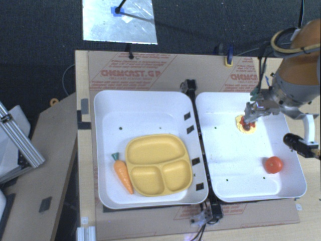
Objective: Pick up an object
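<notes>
Tool (pixel 249 118) poised over a small yellow-and-red toy (pixel 246 125) at the far side of the right white bin (pixel 225 185); finger state unclear. You should centre it squarely before lifting.

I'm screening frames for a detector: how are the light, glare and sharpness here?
Camera view: even, soft light with faint shadows; the white bins are bright but keep their detail; the foil sheet at top glints; the carrot and tomato look sharp; the gripper is slightly blurred over a small yellow-red item.
</notes>
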Robot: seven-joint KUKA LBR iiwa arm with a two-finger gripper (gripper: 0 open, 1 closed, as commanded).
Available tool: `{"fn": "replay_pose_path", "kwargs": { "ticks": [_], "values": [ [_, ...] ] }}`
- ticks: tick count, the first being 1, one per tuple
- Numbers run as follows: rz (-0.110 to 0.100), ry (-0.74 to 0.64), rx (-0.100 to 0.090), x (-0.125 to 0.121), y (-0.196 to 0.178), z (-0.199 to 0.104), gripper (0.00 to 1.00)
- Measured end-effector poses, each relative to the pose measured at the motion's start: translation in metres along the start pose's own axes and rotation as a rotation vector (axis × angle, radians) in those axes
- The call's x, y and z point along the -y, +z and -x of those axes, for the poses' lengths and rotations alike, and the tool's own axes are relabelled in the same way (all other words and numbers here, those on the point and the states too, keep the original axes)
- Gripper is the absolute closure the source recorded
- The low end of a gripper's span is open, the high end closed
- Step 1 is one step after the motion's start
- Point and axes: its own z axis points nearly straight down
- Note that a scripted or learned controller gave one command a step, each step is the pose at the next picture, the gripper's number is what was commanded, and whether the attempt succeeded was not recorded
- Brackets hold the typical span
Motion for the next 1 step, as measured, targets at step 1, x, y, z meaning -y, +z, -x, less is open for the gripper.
{"fn": "replay_pose_path", "kwargs": {
  "ticks": [1],
  "values": [
    [-0.002,0.0,0.0,0.0039,0.0036,-0.0517,1.0]
  ]
}}
